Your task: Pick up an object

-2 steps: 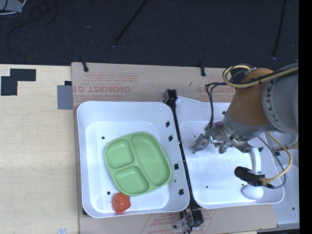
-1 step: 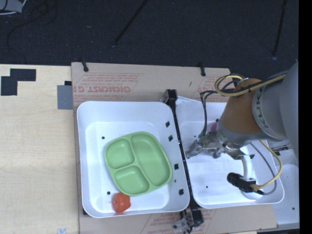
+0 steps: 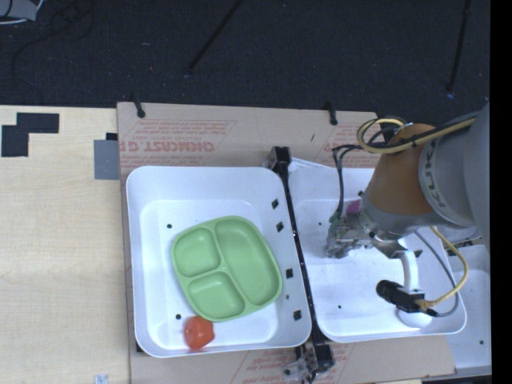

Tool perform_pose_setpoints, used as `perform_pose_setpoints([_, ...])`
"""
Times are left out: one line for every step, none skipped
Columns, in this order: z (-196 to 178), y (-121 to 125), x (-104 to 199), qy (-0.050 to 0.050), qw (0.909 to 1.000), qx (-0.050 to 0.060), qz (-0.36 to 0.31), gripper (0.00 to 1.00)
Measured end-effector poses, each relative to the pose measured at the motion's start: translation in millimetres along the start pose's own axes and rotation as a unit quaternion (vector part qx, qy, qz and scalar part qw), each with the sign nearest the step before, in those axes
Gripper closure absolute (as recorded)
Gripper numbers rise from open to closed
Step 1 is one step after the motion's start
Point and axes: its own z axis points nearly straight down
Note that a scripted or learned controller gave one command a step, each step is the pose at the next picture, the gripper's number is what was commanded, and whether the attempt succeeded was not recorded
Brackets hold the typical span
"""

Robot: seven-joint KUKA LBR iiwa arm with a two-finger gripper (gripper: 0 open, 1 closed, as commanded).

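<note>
Arm w/ gripper [image 3: 340, 241] low in the right bin [image 3: 352, 310], near its far-left part beside the divider; whether its fingers are open or shut can't be told. A small pink item [image 3: 352, 208] sits just behind it. Green plate [image 3: 227, 268] and orange piece [image 3: 198, 333] lie in the left bin [image 3: 152, 214]. Looks like the reach-and-grasp step; next needs a clean close, then lift. Bin wall close; open floor toward the near side.

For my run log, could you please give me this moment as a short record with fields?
left bin: holds a green divided plate and a small orange-red object by the near wall
right bin: the arm reaches in from the right
tool: low over the right bin's far left part
pink object: small, partly hidden beside the arm
grasp: cannot tell
</note>
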Motion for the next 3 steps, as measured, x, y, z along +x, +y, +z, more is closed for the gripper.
perform_pose_setpoints([-44, -6, 2, 0.000, 1.0000, -0.001, -0.001, 1.00])
perform_pose_setpoints([-88, -12, -1, 0.000, 1.0000, -0.002, 0.000, 1.00])
perform_pose_setpoints([-119, -11, -3, -0.001, 1.0000, -0.002, -0.003, 1.00])
